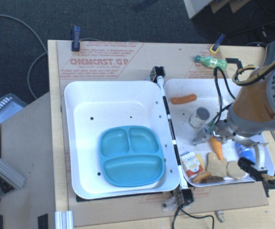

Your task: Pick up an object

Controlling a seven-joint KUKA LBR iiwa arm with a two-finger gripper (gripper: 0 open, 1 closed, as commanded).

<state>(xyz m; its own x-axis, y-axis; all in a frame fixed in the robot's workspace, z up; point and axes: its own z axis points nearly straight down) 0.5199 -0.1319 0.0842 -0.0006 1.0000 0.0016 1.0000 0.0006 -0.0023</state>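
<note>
We take the carrot (216,148) as the nearest thing to pick: it lies in the right bin (175,87), its orange body slanting, with its upper end right at the gripper (213,132). We cannot tell whether the jaws are apart or together, because the wrist and its cables cover them, and we see nothing clearly held between them.

Just below the jaws, past the carrot, sit a tan slice of bread (216,166) and a pale round piece (236,170). Below and to the left of the jaws lies a small packet with red print (191,160), and under it a brown item (202,177) at the bin's near rim. Just above and to the left of the jaws stands a small can with a grey top (199,117). Farther above, a hot dog (183,99) lies on the bin floor. To the right of the jaws, partly under the arm, we see something blue (246,152).

Well to the left of the jaws, across the divide, the left bin (80,99) holds a blue divided plate (131,155). Beyond the right bin's far rim, a green bottle (211,61) lies on the bench.
</note>
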